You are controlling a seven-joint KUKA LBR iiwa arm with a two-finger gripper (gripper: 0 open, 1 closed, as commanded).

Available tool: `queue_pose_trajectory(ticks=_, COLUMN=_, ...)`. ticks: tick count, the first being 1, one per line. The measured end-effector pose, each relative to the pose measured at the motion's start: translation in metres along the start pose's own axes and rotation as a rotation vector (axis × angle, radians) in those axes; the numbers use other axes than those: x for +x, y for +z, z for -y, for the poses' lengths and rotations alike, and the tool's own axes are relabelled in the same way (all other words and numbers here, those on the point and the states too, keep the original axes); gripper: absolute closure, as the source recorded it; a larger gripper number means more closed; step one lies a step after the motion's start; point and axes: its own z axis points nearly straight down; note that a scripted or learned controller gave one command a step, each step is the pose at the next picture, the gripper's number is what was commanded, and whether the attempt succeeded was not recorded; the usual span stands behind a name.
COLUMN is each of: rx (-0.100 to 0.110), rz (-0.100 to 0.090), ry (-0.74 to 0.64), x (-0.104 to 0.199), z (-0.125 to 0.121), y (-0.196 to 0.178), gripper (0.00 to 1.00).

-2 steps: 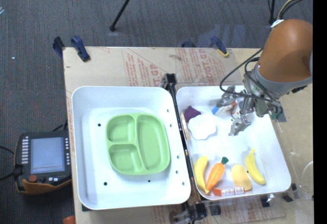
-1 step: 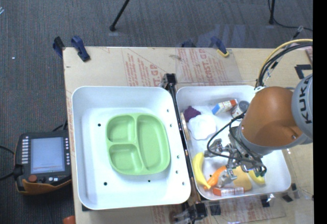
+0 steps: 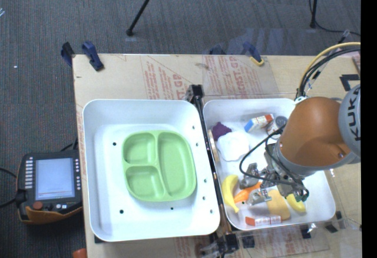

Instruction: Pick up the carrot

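The carrot [image 3: 244,194], a small orange piece, lies in the right bin [image 3: 318,215] near its front, just right of a yellow banana [image 3: 228,189]. My gripper [image 3: 260,184] hangs low over the bin below the orange wrist band, directly at the carrot's right end. The wrist hides the gripper's own shape, and whether it touches the carrot cannot be made out.
Crowding the carrot are a yellow block [image 3: 278,208], a yellow fruit [image 3: 298,205] and a white-and-red packet [image 3: 263,221]. Further back lie a purple item [image 3: 221,130], a white lump [image 3: 233,145] and a small bottle [image 3: 259,123]. The left bin [image 3: 97,133] holds a green divided plate [image 3: 159,165].
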Motion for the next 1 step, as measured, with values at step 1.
queue_pose_trajectory(ticks=1, rx=0.002, rz=0.008, ry=0.175, x=-0.0199, z=-0.0675, y=-0.0932, gripper=1.0)
